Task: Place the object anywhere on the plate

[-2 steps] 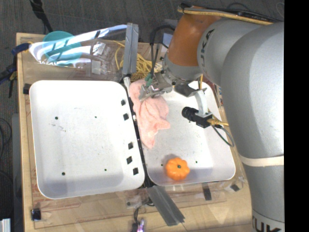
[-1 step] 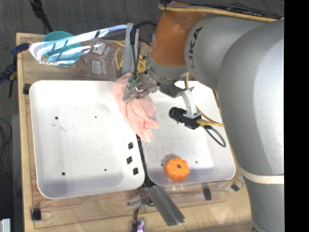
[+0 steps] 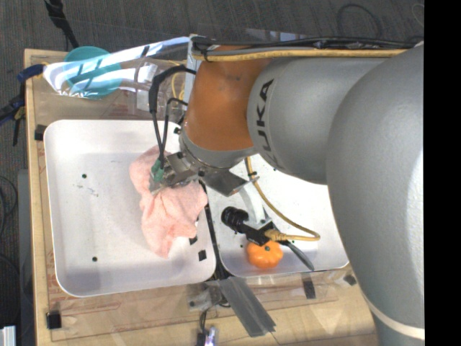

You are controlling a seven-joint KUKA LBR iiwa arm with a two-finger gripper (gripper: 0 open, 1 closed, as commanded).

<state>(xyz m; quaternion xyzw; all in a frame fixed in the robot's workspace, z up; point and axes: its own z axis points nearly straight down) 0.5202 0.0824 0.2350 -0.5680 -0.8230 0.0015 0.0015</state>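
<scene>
Item: pink cloth, crumpled at 3 o'clock in the left bin. We judged it light, limp, best pinched at a raised fold. Gripper upon it; clench indeterminable.

Floor: dark grey carpet, visible along top and left edges.
Cables: black, lying on the floor at upper left.
Table: light wood surface, edges exposed.
Lighting: bright, even, from overhead.

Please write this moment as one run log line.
tool: over cloth | cloth: left bin | orange: right bin | plate: unseen
</scene>
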